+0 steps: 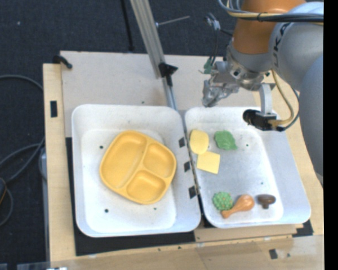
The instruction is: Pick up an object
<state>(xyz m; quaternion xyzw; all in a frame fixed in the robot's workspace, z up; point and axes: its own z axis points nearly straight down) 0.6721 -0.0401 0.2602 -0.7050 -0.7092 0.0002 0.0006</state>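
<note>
My gripper point(210, 99) hangs over the far left corner of the right bin point(281, 167), above the bin's rim. Nothing shows between its fingers. Below it, near the bin's left wall, lie a pale yellow rounded piece point(199, 141) and a yellow square slice point(208, 162). A green leafy piece point(225, 140) sits just to their right. At the bin's near side lie a small green broccoli piece point(222, 200), an orange chicken drumstick point(240, 205) and a brown mushroom point(265, 199).
The left bin point(87, 151) holds a yellow divided plate point(138, 166). A slanted metal pole point(152, 38) rises behind the bins. A black cable fitting point(259, 118) hangs by the arm over the right bin's far edge.
</note>
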